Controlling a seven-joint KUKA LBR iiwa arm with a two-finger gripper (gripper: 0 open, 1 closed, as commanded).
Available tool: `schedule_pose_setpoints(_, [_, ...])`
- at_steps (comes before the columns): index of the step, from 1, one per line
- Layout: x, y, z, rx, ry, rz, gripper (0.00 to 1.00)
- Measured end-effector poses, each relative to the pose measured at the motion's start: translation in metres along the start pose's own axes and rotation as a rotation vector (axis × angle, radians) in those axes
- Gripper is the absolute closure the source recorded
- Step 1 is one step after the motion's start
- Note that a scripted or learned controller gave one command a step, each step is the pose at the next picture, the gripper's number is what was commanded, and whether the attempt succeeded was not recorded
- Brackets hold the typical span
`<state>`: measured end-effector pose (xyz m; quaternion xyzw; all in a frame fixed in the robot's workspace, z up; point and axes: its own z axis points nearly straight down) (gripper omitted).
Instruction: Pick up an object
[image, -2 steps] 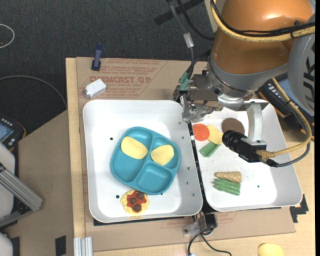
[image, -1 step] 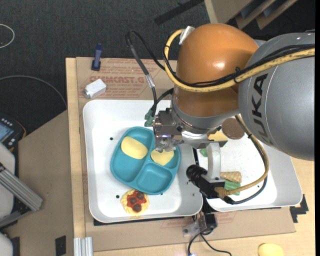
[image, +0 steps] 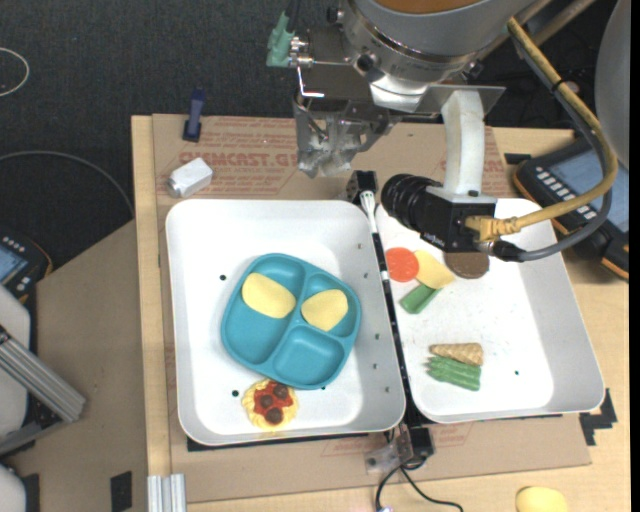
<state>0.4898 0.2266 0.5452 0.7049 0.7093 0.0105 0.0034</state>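
Note:
My gripper (image: 330, 152) hangs over the cardboard bench top just behind the back edge of the left bin (image: 190, 300), near its right corner. No object shows at its tip. In the left bin lies a blue divided plate (image: 285, 350) with two yellow pieces (image: 268, 293) in its upper compartments, and a small toy pizza (image: 270, 403) lies by the front wall. The right bin (image: 560, 340) holds a red-orange disc (image: 402, 264), a yellow piece (image: 433, 268), a green piece (image: 418, 297), a brown disc (image: 467, 265), a waffle cone (image: 457, 352) and green beans (image: 455, 374).
A black device on a white bracket (image: 430, 212) with a yellow cable reaches over the right bin's back left corner. A white block (image: 190, 177) and a blue clip (image: 194, 114) lie on the bench at back left. A handheld controller (image: 560, 180) rests at the right.

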Motion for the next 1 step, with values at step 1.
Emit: schedule_pose_setpoints(1, [-0.003,-0.0046,0.1018,0.03,-0.015,0.007,1.0])
